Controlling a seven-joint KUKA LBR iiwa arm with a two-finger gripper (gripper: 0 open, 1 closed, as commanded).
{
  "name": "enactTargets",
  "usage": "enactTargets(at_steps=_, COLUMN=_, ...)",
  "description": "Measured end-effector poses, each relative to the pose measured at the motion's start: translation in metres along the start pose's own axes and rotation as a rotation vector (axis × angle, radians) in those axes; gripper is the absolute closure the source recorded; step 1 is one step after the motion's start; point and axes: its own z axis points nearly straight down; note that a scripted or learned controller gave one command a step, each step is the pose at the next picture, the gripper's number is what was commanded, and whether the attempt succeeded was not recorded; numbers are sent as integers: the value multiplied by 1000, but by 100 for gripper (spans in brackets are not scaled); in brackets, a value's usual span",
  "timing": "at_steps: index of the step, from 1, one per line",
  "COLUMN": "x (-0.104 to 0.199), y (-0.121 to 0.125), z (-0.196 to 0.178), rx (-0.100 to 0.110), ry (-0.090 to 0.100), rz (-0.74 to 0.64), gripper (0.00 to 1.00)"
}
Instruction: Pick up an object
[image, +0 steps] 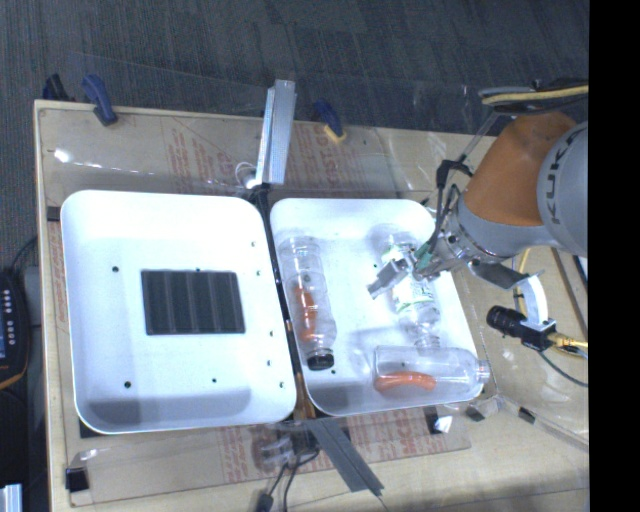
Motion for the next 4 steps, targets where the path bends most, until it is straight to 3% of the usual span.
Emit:
enactTargets(at_steps=1, x=-22, y=82, z=106, rx=1, ry=2, rz=-109, gripper=0)
enactTargets(at_steps=2, x=-17, y=53, z=-11, rx=-3, ry=-2, rz=-80, gripper=0)
enactTargets(at_steps=3, x=-20, y=69, z=80, rx=0, ry=0, rz=-16, gripper=0)
enactTargets(at_steps=4, x=-15, y=49, z=-13, rx=-2, ry=-2, rz=17, gripper=0)
